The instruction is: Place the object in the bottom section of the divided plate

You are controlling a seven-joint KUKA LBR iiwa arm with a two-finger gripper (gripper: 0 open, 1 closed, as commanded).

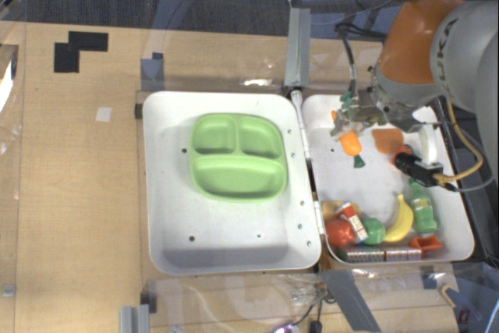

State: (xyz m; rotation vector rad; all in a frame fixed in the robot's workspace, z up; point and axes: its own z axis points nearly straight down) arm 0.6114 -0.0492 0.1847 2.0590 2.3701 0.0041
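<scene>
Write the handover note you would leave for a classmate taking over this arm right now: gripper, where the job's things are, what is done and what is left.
Gripper: over the top of the right bin, just above a toy carrot; grasp cannot be confirmed.
Divided plate: green, in the left bin; its bottom section holds nothing.
Other toys, a banana among them, lie along the right bin's lower edge.
Done: nothing placed.
Left: secure an object, carry it left, set it in the bottom section.
</scene>
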